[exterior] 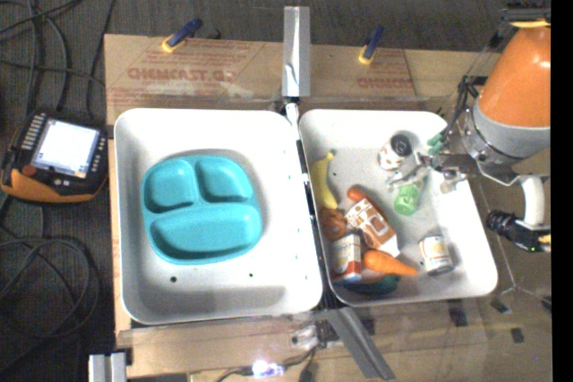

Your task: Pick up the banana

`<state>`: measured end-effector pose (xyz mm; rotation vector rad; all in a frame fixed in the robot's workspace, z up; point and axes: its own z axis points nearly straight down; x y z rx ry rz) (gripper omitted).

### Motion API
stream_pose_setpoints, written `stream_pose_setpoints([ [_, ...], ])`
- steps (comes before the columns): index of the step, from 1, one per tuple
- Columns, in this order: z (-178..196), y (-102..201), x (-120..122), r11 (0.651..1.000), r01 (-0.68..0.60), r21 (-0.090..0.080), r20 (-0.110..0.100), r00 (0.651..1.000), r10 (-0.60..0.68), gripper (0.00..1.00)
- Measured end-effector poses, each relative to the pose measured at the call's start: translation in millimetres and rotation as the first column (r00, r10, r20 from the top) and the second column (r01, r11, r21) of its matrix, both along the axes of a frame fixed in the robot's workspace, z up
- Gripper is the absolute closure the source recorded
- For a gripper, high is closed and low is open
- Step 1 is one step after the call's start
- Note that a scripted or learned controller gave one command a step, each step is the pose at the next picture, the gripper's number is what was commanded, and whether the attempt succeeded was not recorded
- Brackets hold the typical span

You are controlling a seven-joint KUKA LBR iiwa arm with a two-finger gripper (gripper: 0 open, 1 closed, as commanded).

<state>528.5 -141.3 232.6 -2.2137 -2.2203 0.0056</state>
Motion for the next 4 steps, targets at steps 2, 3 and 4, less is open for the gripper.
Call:
stream_pose_setpoints([
  [2,-143,39,33,0.987,-0.159,-0.013,0.020,0.987,0.159,0.00],
  [3,-144,36,102,0.876,-0.483,-0.014,0.013,0.876,0.483,0.00],
  [4,-144,36,102,0.876,-0.483,-0.014,0.013,0.876,0.483,0.00],
])
